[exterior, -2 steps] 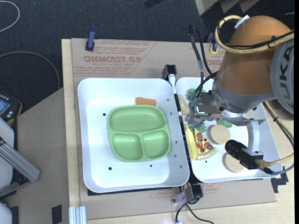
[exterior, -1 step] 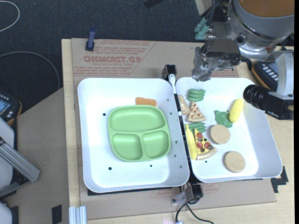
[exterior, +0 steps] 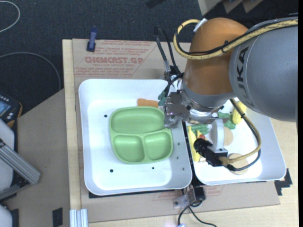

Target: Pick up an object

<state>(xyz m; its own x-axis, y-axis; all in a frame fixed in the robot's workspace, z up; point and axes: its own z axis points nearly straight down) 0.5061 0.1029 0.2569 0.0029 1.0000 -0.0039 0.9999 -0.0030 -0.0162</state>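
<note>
Left bin point(exterior: 90, 126) holds the green divided plate point(exterior: 140, 135), with an orange piece point(exterior: 147, 102) just behind it. Pincer point(exterior: 171, 117) sits at the plate's right rim, by the wall between bins; we can't tell its state. Right bin point(exterior: 267, 150) holds small items under the arm point(exterior: 246, 65). We judge nothing lifted yet; grasp and lift remain.
</note>
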